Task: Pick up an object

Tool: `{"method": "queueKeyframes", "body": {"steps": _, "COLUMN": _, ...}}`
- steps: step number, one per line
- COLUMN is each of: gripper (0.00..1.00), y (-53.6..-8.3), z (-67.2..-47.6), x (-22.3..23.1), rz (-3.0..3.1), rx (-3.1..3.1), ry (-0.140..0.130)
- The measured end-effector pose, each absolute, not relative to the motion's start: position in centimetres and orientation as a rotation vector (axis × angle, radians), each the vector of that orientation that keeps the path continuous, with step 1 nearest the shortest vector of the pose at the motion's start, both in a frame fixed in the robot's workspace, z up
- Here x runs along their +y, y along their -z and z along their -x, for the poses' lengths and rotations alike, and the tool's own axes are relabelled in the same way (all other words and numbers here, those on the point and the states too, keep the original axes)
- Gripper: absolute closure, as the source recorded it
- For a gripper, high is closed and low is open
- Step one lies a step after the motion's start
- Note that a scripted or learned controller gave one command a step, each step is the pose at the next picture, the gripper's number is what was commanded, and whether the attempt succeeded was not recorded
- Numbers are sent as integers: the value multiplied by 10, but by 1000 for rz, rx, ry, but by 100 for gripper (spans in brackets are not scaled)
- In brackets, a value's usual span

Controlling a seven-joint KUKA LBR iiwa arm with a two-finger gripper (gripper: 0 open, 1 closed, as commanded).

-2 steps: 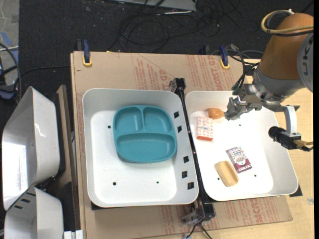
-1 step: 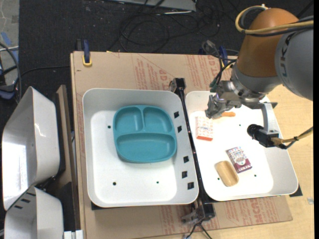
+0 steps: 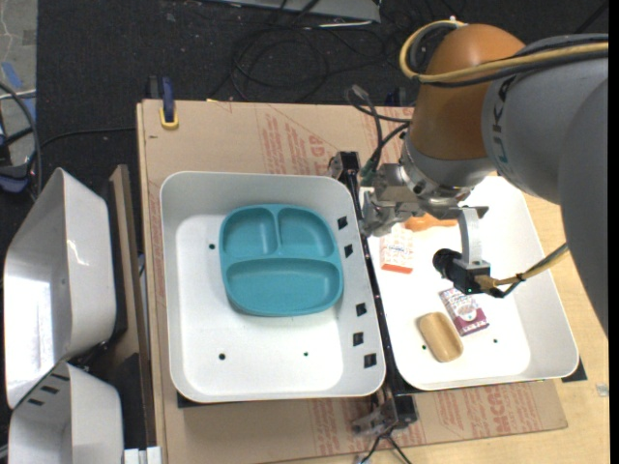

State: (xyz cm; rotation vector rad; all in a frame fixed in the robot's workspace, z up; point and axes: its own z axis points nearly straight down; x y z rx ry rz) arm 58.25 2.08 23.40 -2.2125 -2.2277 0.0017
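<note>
My gripper [image 3: 385,211] hangs low over the far left corner of the right bin [image 3: 542,356], close to the wall between the two bins. Just below it lies a small white packet with orange print [image 3: 397,253]. A small orange piece [image 3: 422,224] peeks out beside the wrist. Nearer the front of that bin lie a maroon packet [image 3: 462,310] and a tan bread-like block [image 3: 440,337]. I see nothing held.
The left bin [image 3: 193,356] holds a teal divided plate [image 3: 281,259]. Both bins rest on a brown board [image 3: 251,133]. The grey arm with its orange band [image 3: 474,75] covers the far part of the right bin.
</note>
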Motion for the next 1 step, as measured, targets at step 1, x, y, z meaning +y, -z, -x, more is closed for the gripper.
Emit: {"method": "queueKeyframes", "body": {"steps": 1, "gripper": 100, "y": -223, "z": -582, "x": 72, "rz": 2211, "rx": -2228, "ry": -2}}
